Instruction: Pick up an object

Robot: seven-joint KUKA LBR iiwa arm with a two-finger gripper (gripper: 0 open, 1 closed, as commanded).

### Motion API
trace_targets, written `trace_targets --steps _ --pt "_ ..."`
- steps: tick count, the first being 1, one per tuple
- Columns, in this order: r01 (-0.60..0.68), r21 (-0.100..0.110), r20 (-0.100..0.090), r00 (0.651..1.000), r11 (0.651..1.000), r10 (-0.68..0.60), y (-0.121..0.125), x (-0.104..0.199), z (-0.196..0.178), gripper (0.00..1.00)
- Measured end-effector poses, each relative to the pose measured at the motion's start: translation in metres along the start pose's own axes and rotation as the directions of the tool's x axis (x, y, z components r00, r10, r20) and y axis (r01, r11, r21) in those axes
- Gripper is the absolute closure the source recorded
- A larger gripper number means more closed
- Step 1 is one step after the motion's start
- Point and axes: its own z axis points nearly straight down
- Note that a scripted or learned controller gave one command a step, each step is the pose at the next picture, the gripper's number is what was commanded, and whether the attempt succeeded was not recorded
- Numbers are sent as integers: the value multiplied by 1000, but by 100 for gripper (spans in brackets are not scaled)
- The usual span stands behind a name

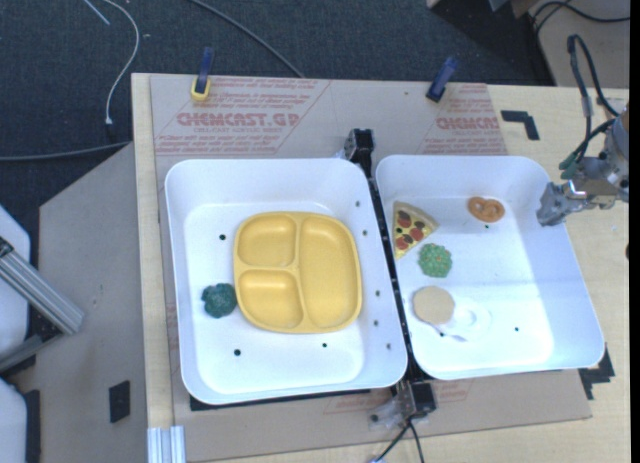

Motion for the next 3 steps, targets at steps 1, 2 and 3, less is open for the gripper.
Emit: trace_targets --steps 1,2,3 --pt "0 1 0 1000 1000 0 2 0 -44 100" --pt "4 9 -6 1000 1000 -4 -3 63 -41 100" --pt "1 9 -6 1000 1000 -1 -10 118 -44 100"
